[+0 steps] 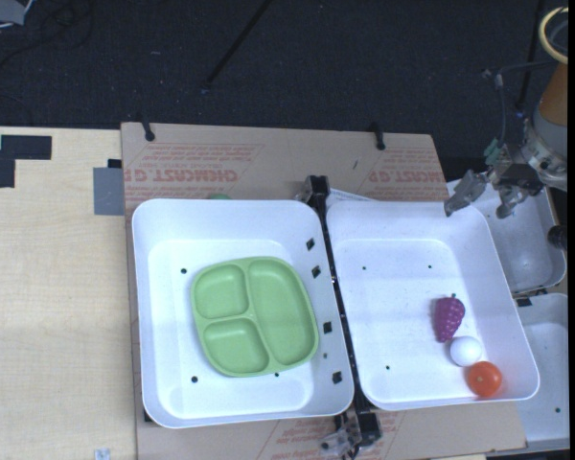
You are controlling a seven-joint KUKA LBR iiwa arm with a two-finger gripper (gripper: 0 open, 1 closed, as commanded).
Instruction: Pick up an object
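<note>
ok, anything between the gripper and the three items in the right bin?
Nothing visible. The gripper sits over the right bin's far right corner; bare bin floor lies between it and the purple grapes, white ball and orange ball clustered near the right wall.

The right bin (402, 286) has lots of bare white floor in its middle and left side, so a gripper could come down there. Three small things crowd its lower right corner: purple grapes (448, 317), a white ball (465, 350) touching them, and an orange ball (484, 379) by the wall. A green plate (254, 315) covers most of the left bin (163, 257) floor.
</note>
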